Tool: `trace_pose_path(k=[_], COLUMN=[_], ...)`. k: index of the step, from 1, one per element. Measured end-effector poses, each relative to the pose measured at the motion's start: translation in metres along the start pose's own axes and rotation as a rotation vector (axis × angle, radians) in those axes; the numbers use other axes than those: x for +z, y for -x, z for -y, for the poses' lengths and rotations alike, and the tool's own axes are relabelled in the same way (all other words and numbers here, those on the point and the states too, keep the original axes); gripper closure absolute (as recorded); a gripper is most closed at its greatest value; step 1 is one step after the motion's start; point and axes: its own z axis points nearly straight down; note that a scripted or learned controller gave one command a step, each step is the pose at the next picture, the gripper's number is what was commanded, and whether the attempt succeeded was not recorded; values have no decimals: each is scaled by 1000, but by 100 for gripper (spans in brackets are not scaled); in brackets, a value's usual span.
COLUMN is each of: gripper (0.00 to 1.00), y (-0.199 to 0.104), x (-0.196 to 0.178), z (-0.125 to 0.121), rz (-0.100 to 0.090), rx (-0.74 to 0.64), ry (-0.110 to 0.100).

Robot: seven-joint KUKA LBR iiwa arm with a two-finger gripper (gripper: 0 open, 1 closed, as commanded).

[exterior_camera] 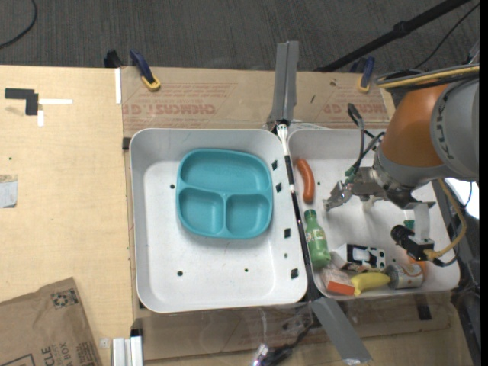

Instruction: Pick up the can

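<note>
**Claw hovers mid-bin, can not yet reached**

Claw (335, 198) hangs over the right bin (450, 280), its state beyond what I can tell. From the camera view, the can (406, 277) lies on its side by the near wall, beside a banana (369, 281), well apart from the claw. I judge this the approach step: next I need travel toward the near corner, then descent.

A robotics lab is showing here: a clamped plywood bench (61, 204), dark grey carpet (191, 14) and trailing black cables (19, 10).
</note>
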Motion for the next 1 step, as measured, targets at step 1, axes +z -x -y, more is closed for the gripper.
trace_pose_path(k=[1], gripper=[0], y=[111], x=[-138], z=[-23], rz=[2], rx=[-180], ry=[0])
